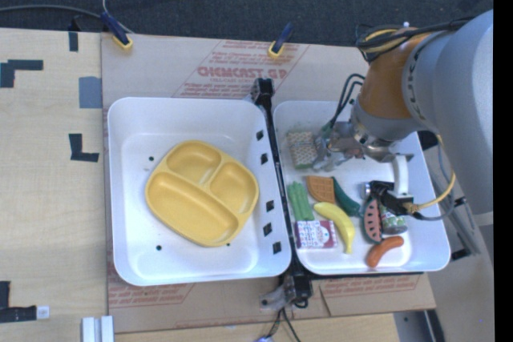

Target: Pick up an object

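Reaching in from the right, the arm point(449, 84) is bending down over the right bin point(429, 256), its orange band sitting just above the wrist. The gripper point(327, 154) is hanging low in the bin's upper left part, its tips pointing left toward a speckled beige block point(300, 146). The tips are lying just beside that block, perhaps touching it, but nothing is showing between them, and how wide the claw is standing cannot be told from this slant.

Below the gripper, the other items are lying loose on the bin floor: an orange cracker point(321, 188), a green strip point(300, 201) along the left wall, a dark green piece point(347, 199), a banana point(339, 223), a red-and-white packet point(314, 235), a watermelon slice point(373, 220) and a sausage point(385, 251) near the lower right corner. The banana is resting against the packet's right edge.

The left bin point(128, 252) is bearing a yellow divided plate point(202, 192), sitting tilted in its middle. Both bins are resting side by side on cardboard point(232, 72), with two yellow clamps point(119, 34) gripping its far edge.
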Motion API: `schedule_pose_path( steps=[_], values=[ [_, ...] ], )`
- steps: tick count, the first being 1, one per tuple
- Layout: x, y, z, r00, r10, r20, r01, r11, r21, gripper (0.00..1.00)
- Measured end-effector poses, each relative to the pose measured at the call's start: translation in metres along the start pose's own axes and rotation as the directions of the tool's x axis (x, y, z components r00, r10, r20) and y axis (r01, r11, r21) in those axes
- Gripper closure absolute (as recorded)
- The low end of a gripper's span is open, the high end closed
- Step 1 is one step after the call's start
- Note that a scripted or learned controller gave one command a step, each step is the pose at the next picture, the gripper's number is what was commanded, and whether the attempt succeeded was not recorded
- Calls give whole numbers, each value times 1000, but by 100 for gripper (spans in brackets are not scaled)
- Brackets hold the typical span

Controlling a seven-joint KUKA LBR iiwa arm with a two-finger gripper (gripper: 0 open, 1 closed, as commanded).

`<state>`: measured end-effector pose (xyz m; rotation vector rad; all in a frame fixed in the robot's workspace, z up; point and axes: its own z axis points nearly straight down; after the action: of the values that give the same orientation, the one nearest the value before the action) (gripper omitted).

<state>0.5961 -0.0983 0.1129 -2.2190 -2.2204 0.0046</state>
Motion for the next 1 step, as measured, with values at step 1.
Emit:
schedule_pose_path(
  steps=[1],
  values=[
    [0,0,0,1000,0,0,0,1000,0,0]
  ],
)
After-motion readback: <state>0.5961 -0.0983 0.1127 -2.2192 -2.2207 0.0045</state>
